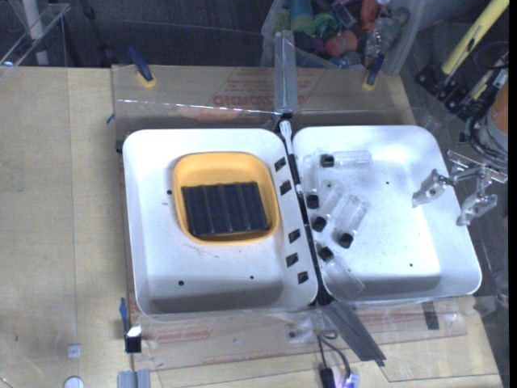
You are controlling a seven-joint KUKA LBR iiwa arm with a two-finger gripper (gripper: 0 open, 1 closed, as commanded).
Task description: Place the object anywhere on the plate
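Two white bins [380,275] sat side by side; the gripper [449,192], fingers spread and empty, hovered right of clear vials [346,217], likely light, slippery, best pinched mid-body; the yellow plate [224,166] waited left.

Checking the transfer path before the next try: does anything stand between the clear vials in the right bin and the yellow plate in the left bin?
Yes. The raised divider where the two bins meet stands between the clear vials and the yellow plate. The plate already carries a dark ridged block; its yellow rim is bare.
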